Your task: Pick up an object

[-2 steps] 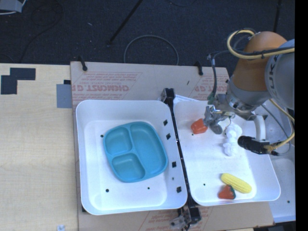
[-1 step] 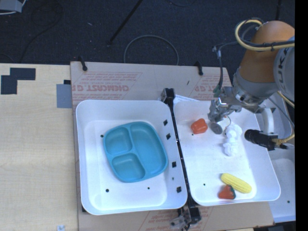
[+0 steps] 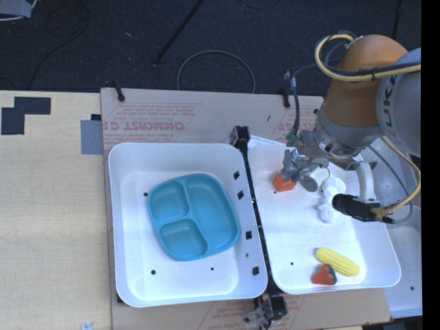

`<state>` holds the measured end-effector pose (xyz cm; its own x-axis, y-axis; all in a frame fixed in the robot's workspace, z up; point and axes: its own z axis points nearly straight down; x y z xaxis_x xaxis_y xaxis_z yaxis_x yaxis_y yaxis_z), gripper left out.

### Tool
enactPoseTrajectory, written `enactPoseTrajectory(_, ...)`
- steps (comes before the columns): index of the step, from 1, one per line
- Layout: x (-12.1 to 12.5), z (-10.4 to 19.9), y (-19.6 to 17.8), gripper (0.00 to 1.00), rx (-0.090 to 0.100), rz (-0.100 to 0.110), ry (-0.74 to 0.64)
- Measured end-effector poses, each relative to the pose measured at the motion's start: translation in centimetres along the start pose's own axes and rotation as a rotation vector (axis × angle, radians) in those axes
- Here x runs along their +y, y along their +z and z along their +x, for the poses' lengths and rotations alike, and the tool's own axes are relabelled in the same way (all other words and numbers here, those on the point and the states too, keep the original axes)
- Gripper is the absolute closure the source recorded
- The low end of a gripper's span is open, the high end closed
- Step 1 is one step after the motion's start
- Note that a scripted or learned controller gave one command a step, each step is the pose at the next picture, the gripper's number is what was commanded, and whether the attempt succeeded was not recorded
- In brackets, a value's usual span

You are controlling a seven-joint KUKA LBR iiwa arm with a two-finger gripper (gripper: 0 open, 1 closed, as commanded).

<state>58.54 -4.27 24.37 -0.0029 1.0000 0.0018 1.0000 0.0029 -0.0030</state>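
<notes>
The arm is reaching in from the right and hanging over the right bin. Its fingers are sitting just above an orange toy near the back of that bin. The fingers may be touching the toy, but I cannot tell if they are spread or pinching it. A white lump is lying near the toy. A yellow corn and a red toy are lying together at the front of the right bin. A blue tray is sitting in the left bin. Both bins are resting on the desk.
</notes>
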Motion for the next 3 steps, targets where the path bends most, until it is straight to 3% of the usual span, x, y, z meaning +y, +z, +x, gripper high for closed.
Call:
enactPoseTrajectory(1, -2.1, 4.2, 0.1, 1.00, 0.000, 0.002, 0.000)
enactPoseTrajectory(3, -3.3, 14.4, 1.2, 1.00, 0.000, 0.002, -0.001)
